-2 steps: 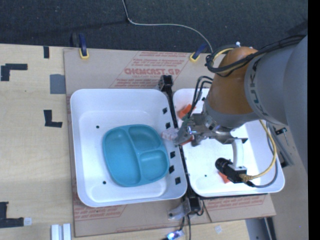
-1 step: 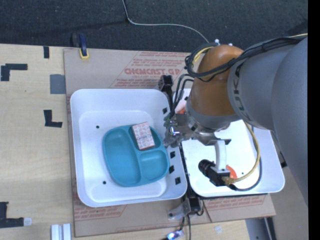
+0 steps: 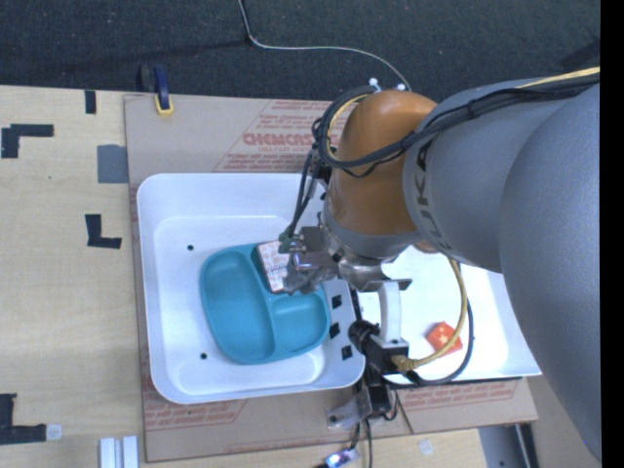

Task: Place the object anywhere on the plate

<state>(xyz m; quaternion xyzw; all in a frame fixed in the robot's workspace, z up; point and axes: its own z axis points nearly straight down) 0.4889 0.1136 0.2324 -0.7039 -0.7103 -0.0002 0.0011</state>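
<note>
Camera view has the arm (image 3: 487, 183) hanging over the left bin (image 3: 166, 261), gripper (image 3: 292, 261) at the blue plate's (image 3: 244, 310) 1 o'clock edge. Something small and pale, the object (image 3: 272, 266), sits right at the fingertips there; can't tell whether they're actually clamped on it. An orange piece (image 3: 443, 335) lies in the right bin (image 3: 487, 349).

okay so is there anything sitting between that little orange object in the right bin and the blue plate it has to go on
Yes. The orange object lies in the right bin, the blue plate in the left bin. Between them stand the bins' adjoining walls and the arm's wrist with its gripper, at the plate's right edge.
</note>
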